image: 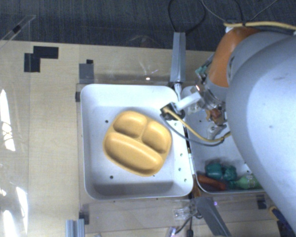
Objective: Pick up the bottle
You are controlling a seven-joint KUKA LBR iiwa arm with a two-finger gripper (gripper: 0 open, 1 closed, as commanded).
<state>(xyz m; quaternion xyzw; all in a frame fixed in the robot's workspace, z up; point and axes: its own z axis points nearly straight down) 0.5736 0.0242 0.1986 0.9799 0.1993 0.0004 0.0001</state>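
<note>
Bottle (244,182), if it is the green shape, lies at the right bin's (204,157) near edge beside a teal lump (219,172) and a red thing (213,183), all partly hidden under the arm (271,107). The gripper (213,116) hangs over that bin, and I cannot tell whether it is wide or narrow.
</note>
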